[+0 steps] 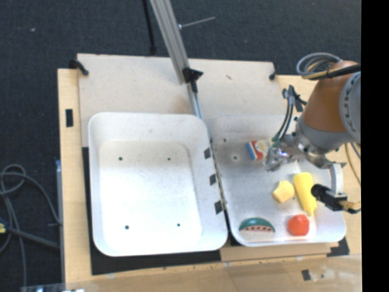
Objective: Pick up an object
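Altogether five toys [302,190] lie in the right bin [237,181]; the gripper's [278,157] state is unclear.

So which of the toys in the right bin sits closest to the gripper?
The small red-and-white carton, just left of the gripper; the yellow and red toys lie nearer the bin's front.

The arm [331,111] is a thick rounded column: a broad orange band fills most of what shows, with a grey shell just right of it and a grey collar beneath, directly above the gripper [278,157]. The gripper itself is a small cluster of grey and silver metal parts. 2 or 3 thin dark-green cables [287,117] run up from the gripper along the band's left side. A loop of grey hose [316,61] curls above the orange band, well above the gripper.
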`<state>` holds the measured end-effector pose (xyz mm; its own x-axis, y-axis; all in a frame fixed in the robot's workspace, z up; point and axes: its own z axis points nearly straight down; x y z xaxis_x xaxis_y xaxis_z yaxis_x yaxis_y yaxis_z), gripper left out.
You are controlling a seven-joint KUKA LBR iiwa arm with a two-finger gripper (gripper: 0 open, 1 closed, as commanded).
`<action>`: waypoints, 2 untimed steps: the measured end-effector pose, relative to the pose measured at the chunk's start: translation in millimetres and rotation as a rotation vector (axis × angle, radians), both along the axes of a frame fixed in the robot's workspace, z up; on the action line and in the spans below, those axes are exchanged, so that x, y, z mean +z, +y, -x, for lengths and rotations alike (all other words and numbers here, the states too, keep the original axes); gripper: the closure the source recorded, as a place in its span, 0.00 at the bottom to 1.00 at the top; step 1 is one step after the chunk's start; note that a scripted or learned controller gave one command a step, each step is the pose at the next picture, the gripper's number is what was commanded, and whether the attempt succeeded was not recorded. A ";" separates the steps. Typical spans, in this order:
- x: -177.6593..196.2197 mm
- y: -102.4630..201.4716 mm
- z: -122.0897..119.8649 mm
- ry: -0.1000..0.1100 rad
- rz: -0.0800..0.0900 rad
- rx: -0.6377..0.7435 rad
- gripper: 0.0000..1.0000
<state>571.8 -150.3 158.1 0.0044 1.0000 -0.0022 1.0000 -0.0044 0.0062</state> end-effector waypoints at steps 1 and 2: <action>47.8 6.7 -3.0 -0.001 0.000 0.007 1.00; 107.5 10.9 -11.9 -0.002 0.000 0.008 1.00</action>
<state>583.7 -139.5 265.6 -0.0035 1.0000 -0.0023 1.0000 0.0035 0.0082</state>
